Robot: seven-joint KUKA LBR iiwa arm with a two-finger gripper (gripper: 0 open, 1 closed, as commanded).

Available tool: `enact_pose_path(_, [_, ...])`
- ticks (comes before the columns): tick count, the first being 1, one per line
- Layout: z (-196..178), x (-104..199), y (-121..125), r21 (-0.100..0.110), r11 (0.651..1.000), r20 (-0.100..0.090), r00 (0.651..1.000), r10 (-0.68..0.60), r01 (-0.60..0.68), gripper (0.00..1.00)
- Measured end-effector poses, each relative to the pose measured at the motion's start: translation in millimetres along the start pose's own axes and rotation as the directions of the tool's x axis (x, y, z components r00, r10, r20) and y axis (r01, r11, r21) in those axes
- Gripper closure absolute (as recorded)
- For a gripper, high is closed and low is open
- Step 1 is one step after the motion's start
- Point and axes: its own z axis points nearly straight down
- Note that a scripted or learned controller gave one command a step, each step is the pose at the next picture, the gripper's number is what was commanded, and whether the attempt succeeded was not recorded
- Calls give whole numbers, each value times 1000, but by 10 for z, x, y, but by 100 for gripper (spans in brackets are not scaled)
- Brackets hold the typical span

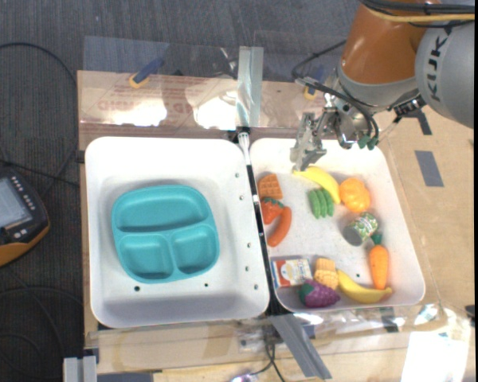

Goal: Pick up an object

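Camera view: the two-finger gripper (307,154), jaws apart and empty, hangs just beside the curved yellow plastic banana (322,181), which runs diagonally down-right from it.

one fixed camera looks down at a slant on both bins (95,213).

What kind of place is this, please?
Probably a robotics lab bench set up for pick tests: a KUKA arm reaches over two white bins, toy food such as a banana fills one, and a teach pendant lies on the floor.
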Motion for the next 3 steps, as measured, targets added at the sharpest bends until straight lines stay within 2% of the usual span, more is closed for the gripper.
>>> enact_pose_path(1, [1259, -174, -424, 1, 990, -2, 990, -143, 143, 100])
enact_pose_path(2, [575, 164, -98, 1, 999, -1, 999, 50, -50, 100])
enact_pose_path(3, [576, 165, -99, 1, 999, -1, 999, 50, -50, 0])
